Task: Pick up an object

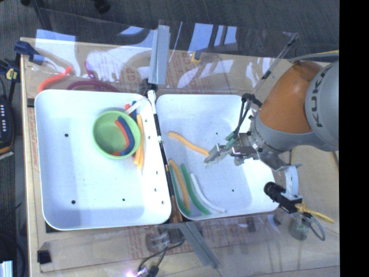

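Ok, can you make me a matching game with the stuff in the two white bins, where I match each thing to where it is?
Things:
1. round green plastic bowl
2. curved orange strip lying alone
3. bent white strip
4. robot's two-finger gripper

Places:
A. in the right bin, near its front edge, beside green strips
B. in the left bin, upper middle
C. above the middle of the right bin
D. in the right bin, upper left part, just left of the gripper

Pairs: 1-B, 2-D, 3-A, 4-C

Curved yellow strip [187,143], right bin floor [230,120]
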Tool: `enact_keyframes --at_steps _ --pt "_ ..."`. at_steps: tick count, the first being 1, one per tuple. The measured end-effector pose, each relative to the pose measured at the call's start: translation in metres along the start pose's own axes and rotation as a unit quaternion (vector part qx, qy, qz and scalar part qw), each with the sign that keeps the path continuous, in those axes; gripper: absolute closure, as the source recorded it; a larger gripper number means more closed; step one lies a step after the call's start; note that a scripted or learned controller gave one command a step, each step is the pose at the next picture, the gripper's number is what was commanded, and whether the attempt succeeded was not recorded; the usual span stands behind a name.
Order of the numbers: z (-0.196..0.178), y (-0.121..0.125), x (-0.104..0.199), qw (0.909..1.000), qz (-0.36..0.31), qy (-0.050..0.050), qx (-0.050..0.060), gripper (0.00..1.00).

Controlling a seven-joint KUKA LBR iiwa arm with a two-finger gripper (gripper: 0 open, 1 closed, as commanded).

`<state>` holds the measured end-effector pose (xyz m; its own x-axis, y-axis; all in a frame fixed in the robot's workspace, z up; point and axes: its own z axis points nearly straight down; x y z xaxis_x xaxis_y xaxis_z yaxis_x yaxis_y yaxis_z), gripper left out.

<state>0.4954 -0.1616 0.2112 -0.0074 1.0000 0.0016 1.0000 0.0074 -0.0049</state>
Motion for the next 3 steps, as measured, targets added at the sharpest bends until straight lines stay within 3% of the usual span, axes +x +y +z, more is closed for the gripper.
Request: enact_keyframes --at_steps 1,2,3 --pt "0.103 0.067 0.017 0.9992 0.040 -0.001 0.000 0.00" --pt "0.119 0.124 0.032 0.9998 -0.018 0.000 -0.001 0.00" --pt "0.109 0.124 0.033 0.9998 -0.019 0.000 -0.001 1.00"
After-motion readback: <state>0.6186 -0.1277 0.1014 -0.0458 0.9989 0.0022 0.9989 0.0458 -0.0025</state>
